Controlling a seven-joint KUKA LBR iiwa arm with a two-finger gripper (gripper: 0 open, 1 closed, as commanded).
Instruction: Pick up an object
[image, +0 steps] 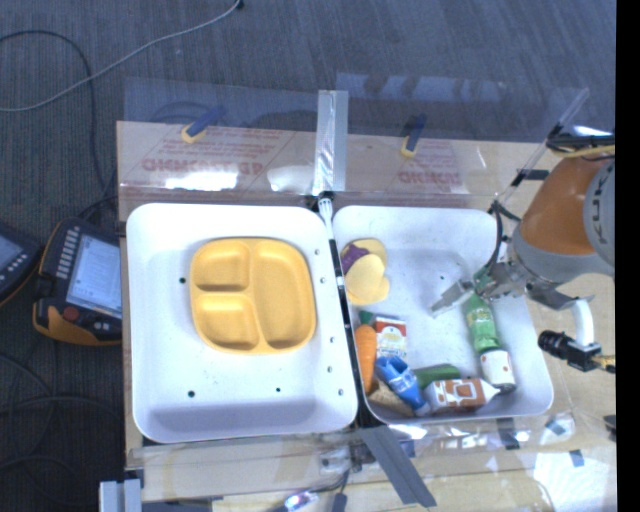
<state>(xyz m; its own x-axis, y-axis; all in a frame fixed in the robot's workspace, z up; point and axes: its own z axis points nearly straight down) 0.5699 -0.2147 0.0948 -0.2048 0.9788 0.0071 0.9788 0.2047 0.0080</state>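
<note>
No object had been lifted; the pick was judged not yet done. The gripper (468, 292) was seen low in the right bin (430, 225), fingers spread open, nothing between them, just above the green bottle (483, 330) lying on the bin floor. A yellow divided plate (253, 294) sat in the left bin (160, 400). Items piled at the near edge were hard to identify, and finger contact with the bottle could not be made out.

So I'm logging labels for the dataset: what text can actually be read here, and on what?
None can be read.
Red print on the clear plastic sheet: mirrored, blurred.
Small white carton: label too small.
Green bottle: label blurred.
Handheld pendant screen: illegible.
</note>
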